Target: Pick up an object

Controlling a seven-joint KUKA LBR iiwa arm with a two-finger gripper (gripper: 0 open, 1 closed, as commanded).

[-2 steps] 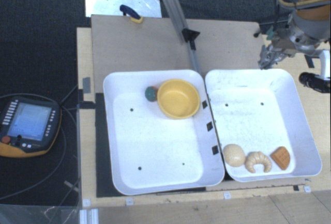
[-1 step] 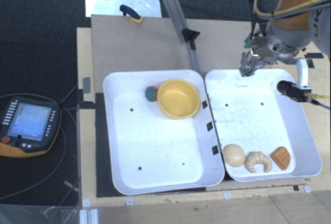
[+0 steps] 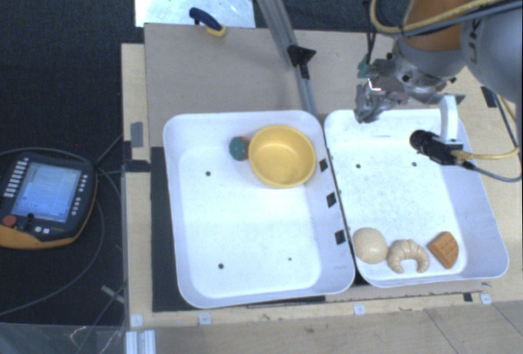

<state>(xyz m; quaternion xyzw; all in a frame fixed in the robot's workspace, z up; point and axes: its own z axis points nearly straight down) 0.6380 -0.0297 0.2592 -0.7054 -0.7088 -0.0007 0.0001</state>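
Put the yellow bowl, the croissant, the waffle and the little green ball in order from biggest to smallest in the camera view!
1. Bowl
2. Croissant
3. Waffle
4. Green ball, though the bowl hides part of it, so waffle versus ball is unsure.

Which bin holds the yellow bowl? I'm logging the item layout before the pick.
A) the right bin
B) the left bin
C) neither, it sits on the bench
B: the yellow bowl sits inside the left bin, near its far right corner.

Bowl [image 3: 282,155] in left bin [image 3: 245,262] — croissant [image 3: 409,255] in right bin [image 3: 409,181].
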